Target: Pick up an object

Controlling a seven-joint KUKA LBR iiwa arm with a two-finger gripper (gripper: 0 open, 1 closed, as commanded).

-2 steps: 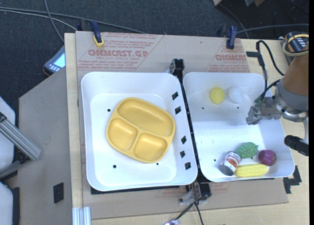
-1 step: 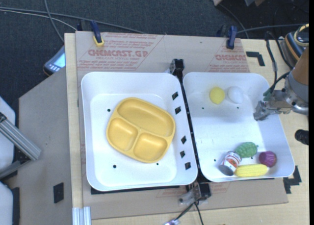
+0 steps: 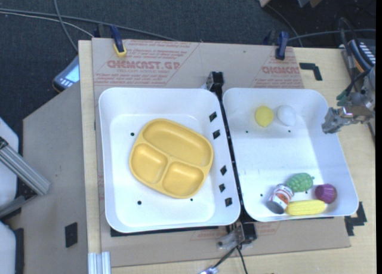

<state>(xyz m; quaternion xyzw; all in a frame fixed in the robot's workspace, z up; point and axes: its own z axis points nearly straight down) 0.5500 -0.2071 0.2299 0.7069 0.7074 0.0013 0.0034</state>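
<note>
The right bin holds several small objects. A yellow lemon-like ball and a white ball lie side by side near its far wall. At its near right corner sit a small can, a green knobbly fruit, a purple round object and a yellow corn cob. My gripper hangs over the bin's right rim, to the right of the white ball and apart from it. Nothing shows in its grasp.
The left bin carries a yellow divided plate. Black clips line the wall between the bins. Blue clamps hold the board at the back. Cables and cardboard lie beyond the bench.
</note>
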